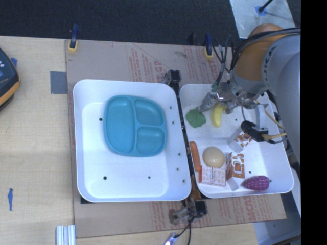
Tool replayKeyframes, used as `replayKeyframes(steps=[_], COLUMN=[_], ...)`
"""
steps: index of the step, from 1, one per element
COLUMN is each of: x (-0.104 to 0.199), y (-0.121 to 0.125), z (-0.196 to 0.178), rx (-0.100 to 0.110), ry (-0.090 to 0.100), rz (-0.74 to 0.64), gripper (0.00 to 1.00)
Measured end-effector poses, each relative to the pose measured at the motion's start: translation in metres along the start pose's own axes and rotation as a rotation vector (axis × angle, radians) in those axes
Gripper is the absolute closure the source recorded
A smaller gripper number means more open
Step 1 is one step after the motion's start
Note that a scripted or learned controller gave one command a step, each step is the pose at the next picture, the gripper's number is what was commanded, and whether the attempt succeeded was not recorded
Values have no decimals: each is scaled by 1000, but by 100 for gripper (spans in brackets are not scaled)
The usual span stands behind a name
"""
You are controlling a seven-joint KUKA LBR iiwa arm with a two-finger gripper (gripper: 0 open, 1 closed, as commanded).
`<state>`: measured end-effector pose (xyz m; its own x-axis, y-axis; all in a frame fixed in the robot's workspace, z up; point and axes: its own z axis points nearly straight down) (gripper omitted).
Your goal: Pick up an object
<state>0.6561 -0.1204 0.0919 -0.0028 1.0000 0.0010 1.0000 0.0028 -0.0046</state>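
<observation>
2 bins sit below; the gripper (pixel 220 102) hangs over the right bin (pixel 278 162), touching the banana (pixel 217 115). Whether it grips, I cannot tell. Lifting remains.

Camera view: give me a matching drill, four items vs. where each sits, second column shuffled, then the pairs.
Items:
1. blue divided plate
2. banana
3. purple fruit
4. carrot

Places:
A. right bin, near corner on the arm's side
B. left bin, alone
C. right bin, along the wall next to the left bin
D. right bin, far end, just under the tool

Pairs: 1-B, 2-D, 3-A, 4-C
</observation>
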Motion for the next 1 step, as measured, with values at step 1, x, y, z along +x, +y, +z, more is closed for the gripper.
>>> replayKeyframes(steps=[1], x=[-5], y=[0], z=[0], rx=[-2], ry=[-1], rz=[1], gripper=[0])
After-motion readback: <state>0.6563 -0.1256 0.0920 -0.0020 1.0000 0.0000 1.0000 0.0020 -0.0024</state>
